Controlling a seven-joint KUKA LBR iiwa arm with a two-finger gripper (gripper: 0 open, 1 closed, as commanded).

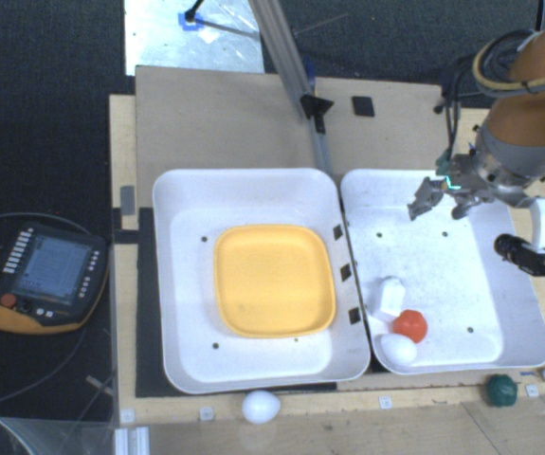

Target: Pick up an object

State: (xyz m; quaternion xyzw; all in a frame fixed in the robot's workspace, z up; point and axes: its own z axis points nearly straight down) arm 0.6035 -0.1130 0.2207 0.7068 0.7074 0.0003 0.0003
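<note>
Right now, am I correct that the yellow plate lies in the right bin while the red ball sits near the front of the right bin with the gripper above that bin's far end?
Not quite: the camera view shows the yellow plate in the left bin, not the right. The rest stands: the red ball sits near the front of the right bin, with the gripper above that bin's far end.

Grey arm [523,154], orange band, perhaps cables.

Bench [225,121] with two white bins [182,254].
</note>
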